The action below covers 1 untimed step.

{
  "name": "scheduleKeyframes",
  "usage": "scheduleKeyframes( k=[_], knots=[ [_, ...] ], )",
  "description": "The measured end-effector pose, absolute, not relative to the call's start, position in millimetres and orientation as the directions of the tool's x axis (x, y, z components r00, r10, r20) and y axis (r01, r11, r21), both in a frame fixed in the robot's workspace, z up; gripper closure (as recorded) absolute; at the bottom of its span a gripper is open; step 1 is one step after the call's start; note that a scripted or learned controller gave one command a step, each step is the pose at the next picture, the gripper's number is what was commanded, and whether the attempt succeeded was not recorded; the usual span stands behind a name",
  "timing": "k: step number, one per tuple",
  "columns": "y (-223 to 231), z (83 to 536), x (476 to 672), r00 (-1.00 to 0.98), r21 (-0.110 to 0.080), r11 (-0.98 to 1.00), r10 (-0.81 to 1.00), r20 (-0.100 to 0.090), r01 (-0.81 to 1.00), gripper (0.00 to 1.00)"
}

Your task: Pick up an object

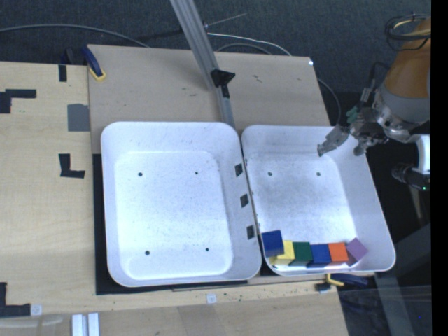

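Hovering over the right bin's (364,187) far right rim, the gripper (348,138) holds nothing, fingers spread apart. Blocks (311,252) lie in a row along the bin's near wall, well apart from it.

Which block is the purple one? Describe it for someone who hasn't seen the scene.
Take the right-hand white bin, nearer the arm. A row of coloured blocks lines its near wall. The purple block sits at the row's right end, beside the orange block, turned at an angle and paler than the rest.
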State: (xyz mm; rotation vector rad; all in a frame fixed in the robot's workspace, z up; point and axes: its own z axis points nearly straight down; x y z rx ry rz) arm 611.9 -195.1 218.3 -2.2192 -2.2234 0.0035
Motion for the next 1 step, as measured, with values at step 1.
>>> scheduleKeyframes(
  k=[1],
  knots=[
    [-209.2, 105.6, 596.6, 0.000, -0.010, 0.000, 1.000, 0.001, 1.000, 0.00]
  ],
)
